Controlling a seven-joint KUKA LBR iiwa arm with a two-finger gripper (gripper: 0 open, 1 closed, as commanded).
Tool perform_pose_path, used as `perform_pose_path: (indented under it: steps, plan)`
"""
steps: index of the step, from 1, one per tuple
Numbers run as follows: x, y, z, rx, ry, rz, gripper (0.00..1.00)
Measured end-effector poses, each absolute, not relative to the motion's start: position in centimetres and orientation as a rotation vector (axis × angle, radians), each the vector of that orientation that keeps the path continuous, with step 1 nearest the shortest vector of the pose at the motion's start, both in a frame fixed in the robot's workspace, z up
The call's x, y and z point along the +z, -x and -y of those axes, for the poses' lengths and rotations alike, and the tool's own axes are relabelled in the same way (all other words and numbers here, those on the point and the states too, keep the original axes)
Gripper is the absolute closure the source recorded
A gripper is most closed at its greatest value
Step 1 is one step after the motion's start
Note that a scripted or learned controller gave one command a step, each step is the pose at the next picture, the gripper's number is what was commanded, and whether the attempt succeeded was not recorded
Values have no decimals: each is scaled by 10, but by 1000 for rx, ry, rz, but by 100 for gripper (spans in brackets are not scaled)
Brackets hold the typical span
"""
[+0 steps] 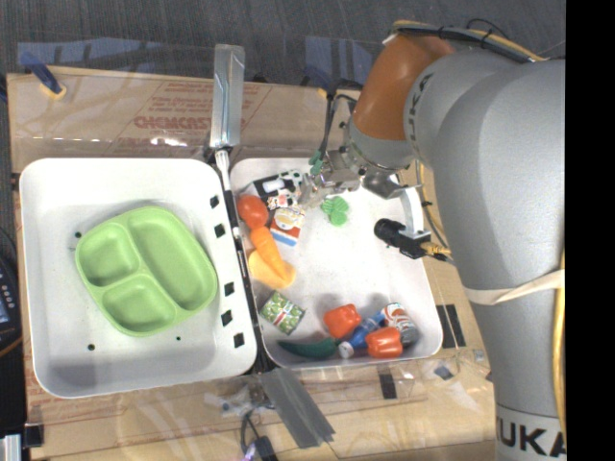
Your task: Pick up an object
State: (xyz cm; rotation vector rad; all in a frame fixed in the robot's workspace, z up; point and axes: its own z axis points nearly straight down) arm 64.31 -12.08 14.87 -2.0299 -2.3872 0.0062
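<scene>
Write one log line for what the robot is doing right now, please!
phase: reaching | hand: at back of right white bin, beside small green toy | grasp: unclear | green divided plate: left bin

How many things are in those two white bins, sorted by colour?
Green: 4, the divided plate, a small piece, a box, a dark pod
Orange or red: 5
Black-and-white: 1
Multicoloured can: 1
Total: 11, though the crowded pile makes this approximate.

1. The one camera sat fixed above the wooden bench (115,113), looking down at a slant, moderately near.
2. It took in both shallow white plastic bins (58,353).
3. The bulky grey arm (490,171) entered from 3 o'clock.
</scene>
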Motion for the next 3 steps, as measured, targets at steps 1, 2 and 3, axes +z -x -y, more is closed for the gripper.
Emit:
perform_pose_path:
  steps: [1, 2, 3]
  plan:
    - [124, -654, 133, 2, 2163, 2277, 0]
    - [102, -614, 99, -15, 2316, 2146, 0]
    - [92, -572, 122, 4, 2320, 2115, 0]
